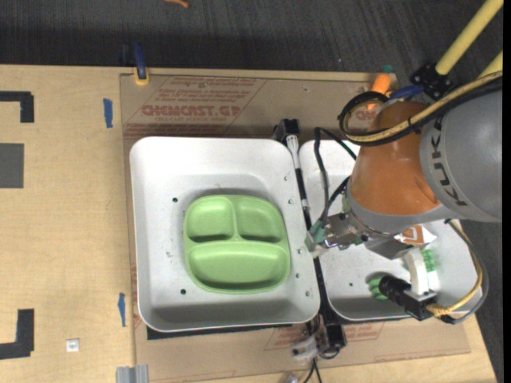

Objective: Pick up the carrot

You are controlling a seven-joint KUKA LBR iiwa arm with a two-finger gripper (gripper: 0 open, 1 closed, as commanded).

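The arm (pixel 393 174) hangs over the left edge of the right bin (pixel 351 292); jaws' state cannot be told.

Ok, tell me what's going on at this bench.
The arm reaches in from the right, low over the right bin, its gripper near the wall between the bins. The left bin holds a green divided plate. Something orange peeks out beneath the wrist, maybe the carrot; nothing shows it held.
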